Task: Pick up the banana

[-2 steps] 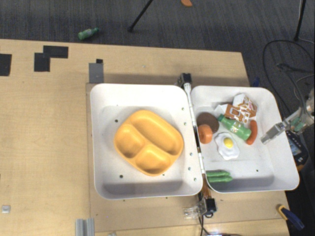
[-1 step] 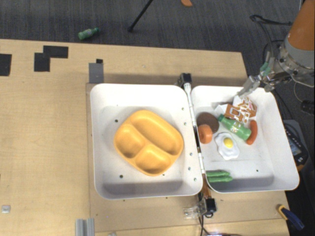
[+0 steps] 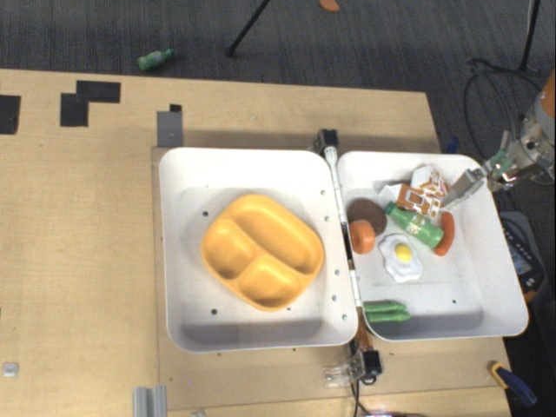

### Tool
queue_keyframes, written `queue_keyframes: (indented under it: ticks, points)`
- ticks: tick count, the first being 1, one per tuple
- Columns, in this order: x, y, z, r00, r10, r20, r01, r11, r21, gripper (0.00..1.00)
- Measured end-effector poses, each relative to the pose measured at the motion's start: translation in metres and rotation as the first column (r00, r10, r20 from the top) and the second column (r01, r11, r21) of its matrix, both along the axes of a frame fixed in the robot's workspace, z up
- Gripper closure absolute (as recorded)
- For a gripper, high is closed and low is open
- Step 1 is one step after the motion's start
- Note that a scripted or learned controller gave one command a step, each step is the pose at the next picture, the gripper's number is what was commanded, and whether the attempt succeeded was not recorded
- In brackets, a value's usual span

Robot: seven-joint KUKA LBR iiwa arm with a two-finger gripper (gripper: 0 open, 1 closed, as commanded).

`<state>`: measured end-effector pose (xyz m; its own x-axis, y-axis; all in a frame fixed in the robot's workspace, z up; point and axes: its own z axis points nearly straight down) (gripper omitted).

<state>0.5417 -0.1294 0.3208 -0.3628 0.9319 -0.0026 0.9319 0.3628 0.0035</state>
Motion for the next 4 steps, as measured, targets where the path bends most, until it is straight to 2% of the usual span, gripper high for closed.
queue_keyframes:
  ticks: [1, 2, 3, 4]
  points:
    - [-0.049, 0.005, 0.052, 0.957, 0.291, 0.002, -0.291, 0.957, -0.003, 0.00]
    - [-0.054, 0.018, 0.015, 0.991, -0.131, 0.000, 0.131, 0.991, 0.001, 0.00]
    - [-0.054, 0.125, -0.001, 0.949, -0.316, -0.002, 0.316, 0.949, 0.003, 0.00]
    - [-0.055, 0.102, -0.105, 0.785, -0.619, -0.005, 0.619, 0.785, 0.001, 0.00]
